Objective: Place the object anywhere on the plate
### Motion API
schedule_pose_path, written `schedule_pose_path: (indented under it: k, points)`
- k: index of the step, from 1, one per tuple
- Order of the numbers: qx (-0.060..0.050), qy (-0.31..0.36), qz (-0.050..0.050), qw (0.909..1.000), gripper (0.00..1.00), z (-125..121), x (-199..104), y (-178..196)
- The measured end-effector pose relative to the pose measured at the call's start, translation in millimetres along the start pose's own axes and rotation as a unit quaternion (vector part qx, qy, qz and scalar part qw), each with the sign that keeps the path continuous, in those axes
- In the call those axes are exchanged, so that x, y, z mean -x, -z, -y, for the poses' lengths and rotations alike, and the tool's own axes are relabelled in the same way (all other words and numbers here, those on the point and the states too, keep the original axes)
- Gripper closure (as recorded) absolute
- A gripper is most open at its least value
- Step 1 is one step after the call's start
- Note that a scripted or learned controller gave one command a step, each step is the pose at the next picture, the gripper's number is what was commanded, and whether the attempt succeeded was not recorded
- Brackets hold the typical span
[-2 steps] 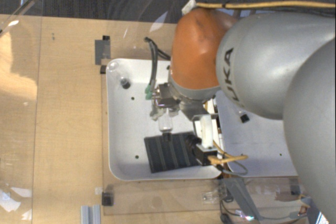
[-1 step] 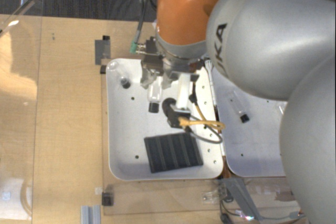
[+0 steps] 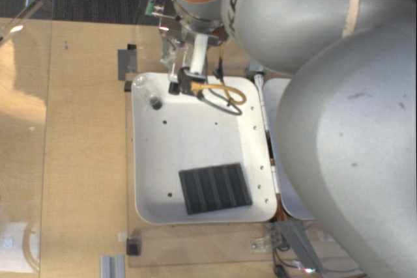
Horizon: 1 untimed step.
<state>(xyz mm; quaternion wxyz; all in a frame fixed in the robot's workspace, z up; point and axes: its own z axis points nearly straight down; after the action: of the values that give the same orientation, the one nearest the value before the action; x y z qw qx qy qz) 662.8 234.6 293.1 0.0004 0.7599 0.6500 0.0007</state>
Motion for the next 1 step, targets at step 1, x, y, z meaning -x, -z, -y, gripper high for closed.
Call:
schedule_pose_path:
  k: [1]
  points:
    - [-0.001,-0.052,0.0,0.9986,1.0,-4.7,-2.2,-87.8]
